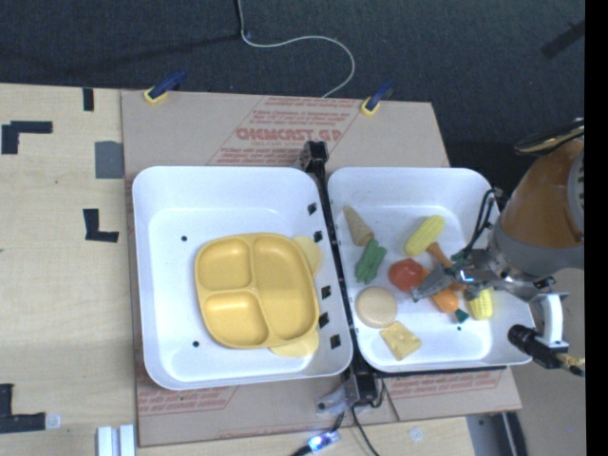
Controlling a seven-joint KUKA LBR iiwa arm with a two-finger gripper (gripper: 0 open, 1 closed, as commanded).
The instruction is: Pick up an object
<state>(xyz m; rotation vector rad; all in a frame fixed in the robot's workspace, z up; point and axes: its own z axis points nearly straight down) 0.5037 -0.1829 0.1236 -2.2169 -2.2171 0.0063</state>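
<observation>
Two shallow white bins sit side by side on a cardboard sheet (285,131) covering the tabletop (57,255). From the centre of the view, the left bin (157,255) lies toward nine o'clock and carries a yellow divided plate (255,288). The right bin (399,183) lies toward three o'clock, and the grey arm with its orange band (541,202) reaches over that bin's three o'clock rim. Toy food is scattered inside the right bin: a round cream bun (376,306) near six o'clock, a corn cob (424,235) toward one o'clock, a cheese wedge (400,340) at six o'clock, a green vegetable (370,260), a tan cone (356,224) at eleven o'clock, and a red tomato (407,274) at the centre. The end effector (454,278) hangs low just beside the tomato at its three o'clock, over an orange piece (446,301); whether its fingers are apart or together cannot be told.
</observation>
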